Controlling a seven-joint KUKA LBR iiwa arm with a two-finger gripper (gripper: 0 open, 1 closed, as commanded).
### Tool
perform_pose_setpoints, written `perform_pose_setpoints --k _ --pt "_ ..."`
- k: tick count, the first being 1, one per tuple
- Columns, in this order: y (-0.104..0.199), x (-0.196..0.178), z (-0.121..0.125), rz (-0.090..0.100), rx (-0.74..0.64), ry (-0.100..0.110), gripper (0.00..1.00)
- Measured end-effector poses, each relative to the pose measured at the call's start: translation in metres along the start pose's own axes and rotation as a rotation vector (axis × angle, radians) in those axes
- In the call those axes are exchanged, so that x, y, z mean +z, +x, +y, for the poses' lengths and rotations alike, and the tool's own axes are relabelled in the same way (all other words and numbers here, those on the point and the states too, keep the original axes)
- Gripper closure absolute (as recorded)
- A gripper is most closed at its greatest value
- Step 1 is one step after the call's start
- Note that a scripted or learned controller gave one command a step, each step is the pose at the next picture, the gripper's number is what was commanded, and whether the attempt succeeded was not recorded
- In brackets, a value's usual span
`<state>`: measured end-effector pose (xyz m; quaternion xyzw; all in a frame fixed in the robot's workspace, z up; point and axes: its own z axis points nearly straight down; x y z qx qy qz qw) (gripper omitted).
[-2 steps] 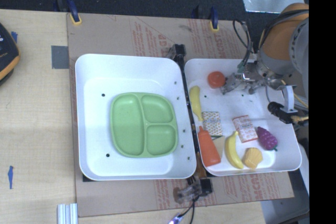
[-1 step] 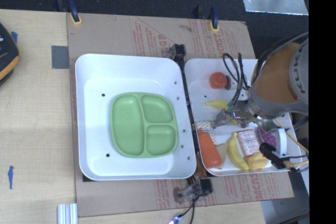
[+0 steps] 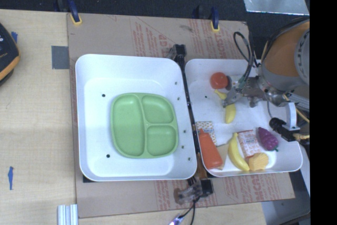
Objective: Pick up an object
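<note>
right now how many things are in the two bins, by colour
green: 1, divided plate in the left bin
red: 1, round piece
orange: 2, carrot-like piece, small lump
yellow: 2, banana, small piece
purple: 1, grapes
printed packets: 2
total: 9

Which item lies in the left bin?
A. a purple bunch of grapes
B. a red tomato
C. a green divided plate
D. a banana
C: the green divided plate lies in the left bin; the banana, tomato and grapes are all in the right bin.
</note>
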<state>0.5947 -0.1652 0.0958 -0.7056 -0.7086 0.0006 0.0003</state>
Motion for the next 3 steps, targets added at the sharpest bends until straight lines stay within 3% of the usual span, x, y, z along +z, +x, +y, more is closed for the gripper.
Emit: perform_pose_setpoints --k 1,2,3 --pt "0.039 0.004 -0.006 0.000 -0.001 0.003 0.00" --pt "0.038 -0.006 -0.006 0.000 -0.003 0.005 1.00" --pt "0.115 -0.096 -0.048 0.001 -0.001 0.001 1.00"
